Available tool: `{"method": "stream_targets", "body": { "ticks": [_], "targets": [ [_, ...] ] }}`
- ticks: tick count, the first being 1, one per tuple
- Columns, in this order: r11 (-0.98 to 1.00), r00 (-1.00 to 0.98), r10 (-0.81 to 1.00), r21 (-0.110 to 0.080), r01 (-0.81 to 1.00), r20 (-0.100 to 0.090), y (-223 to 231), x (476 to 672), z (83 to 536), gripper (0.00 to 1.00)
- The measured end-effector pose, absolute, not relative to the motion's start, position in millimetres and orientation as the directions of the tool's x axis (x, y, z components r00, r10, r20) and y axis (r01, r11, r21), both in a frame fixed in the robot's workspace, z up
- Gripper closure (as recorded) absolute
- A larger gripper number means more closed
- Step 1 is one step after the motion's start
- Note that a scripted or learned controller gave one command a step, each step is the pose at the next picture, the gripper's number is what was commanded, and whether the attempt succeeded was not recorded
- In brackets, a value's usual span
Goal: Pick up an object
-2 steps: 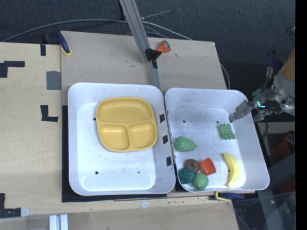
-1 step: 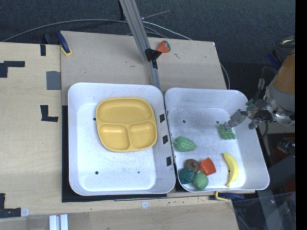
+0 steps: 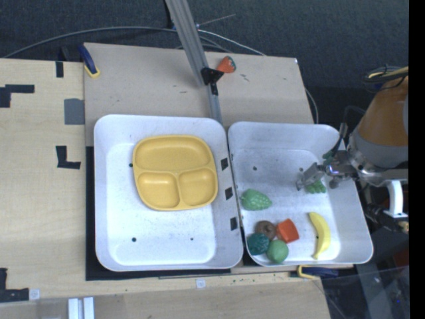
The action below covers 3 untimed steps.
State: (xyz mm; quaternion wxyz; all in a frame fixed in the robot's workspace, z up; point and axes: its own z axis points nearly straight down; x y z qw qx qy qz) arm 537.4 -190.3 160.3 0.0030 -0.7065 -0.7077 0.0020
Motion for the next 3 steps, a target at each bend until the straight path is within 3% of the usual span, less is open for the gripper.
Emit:
{"method": "stream_targets", "body": {
  "ticks": [1, 2, 3],
  "targets": [
    [0.001, -0.001, 1.000, -0.009, 1.000, 0.002, -191.7, 534.9, 95.8, 0.00],
    [0.003, -0.003, 1.000, -0.003, 1.000, 0.001, -191.4, 536.7, 109.4, 1.00],
    [0.001, -0.001, 1.000, 0.003, 1.000, -0.001, -200.4, 541.2, 158.6, 1.00]
  ]
}}
